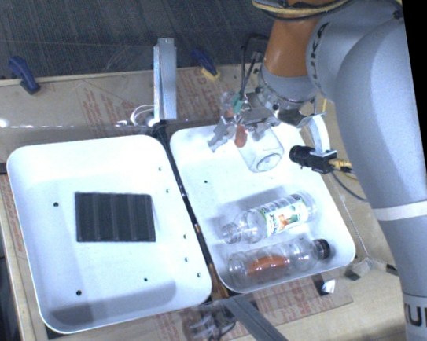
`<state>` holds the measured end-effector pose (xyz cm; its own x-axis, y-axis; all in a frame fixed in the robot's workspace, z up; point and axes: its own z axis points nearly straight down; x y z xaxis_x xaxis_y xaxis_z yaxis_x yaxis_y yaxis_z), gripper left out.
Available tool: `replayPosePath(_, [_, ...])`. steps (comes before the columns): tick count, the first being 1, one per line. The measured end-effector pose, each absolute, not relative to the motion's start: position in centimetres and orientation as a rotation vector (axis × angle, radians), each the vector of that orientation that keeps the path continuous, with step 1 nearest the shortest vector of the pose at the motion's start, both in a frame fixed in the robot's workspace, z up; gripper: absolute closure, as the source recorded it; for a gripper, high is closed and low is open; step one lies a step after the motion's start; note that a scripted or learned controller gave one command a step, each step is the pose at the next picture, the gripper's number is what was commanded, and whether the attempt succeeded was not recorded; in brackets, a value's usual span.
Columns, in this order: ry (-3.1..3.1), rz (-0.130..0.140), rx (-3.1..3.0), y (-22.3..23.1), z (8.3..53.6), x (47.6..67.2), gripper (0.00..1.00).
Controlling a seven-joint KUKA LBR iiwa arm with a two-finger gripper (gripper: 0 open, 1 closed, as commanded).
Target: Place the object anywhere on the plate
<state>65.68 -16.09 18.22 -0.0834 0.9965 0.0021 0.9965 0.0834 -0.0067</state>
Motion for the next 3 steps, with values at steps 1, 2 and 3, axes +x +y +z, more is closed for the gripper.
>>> replayPosePath(1, [-2.314,0.009,-2.112,-15.9,19.2,65.7,1.0])
replayPosePath(2, [-2.298,0.006,-2.136,-10.0,20.7,61.1,1.0])
replayPosePath(3, [-2.286,0.008,-2.147,-5.8,19.0,55.5,1.0])
